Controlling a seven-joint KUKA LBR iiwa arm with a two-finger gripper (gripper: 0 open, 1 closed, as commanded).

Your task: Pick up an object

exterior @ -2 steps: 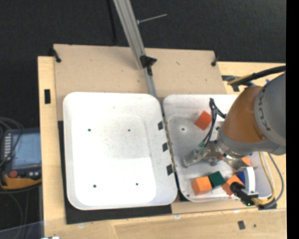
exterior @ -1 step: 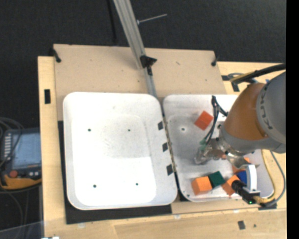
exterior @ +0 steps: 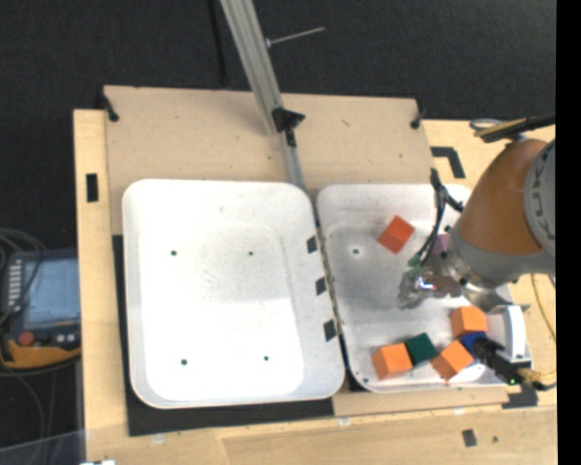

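The arm (exterior: 508, 206) is reaching in from the right over the right bin (exterior: 353, 211), its orange band sitting above the bin's right edge. The gripper (exterior: 418, 289) is hanging low over the middle of this bin, above bare white floor. Its fingers are too small and blurred to judge; whether they are parted or closed cannot be told, and no object is showing between them.

An orange block (exterior: 397, 233) is lying just to the far left of the gripper, apart from it. Along the near edge of the bin, another orange cube (exterior: 392, 359) is resting beside a dark green block (exterior: 421, 348), the two appearing to touch. To their right, a third orange block (exterior: 453, 359) is sitting by a blue piece (exterior: 474, 345), and a fourth orange block (exterior: 469, 320) is lying just beyond, partly under the arm's wrist.

The left bin (exterior: 218, 289) is sitting just beside the right one.
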